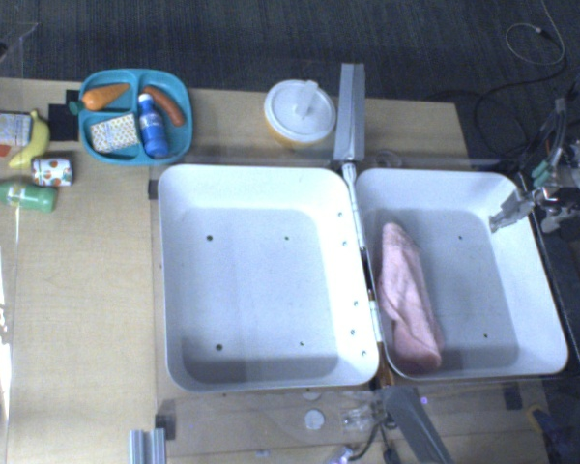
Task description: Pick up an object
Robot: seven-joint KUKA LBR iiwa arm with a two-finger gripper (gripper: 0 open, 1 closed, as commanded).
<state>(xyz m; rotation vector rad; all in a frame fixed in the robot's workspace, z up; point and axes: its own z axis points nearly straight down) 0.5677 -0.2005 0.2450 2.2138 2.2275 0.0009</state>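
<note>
A pink cloth lies bunched lengthwise along the left side of the right bin, close to the wall between the two bins. My gripper sits at the right bin's upper right rim, well to the right of the cloth and not touching it. Only a small grey part of it reaches over the rim, and the rest of the arm is cut off at the right edge of the view.
The left bin stands beside the right one. Behind the bins are a blue divided plate with toy food, a white lidded cup and a metal post. Small toys lie at the bench's far left.
</note>
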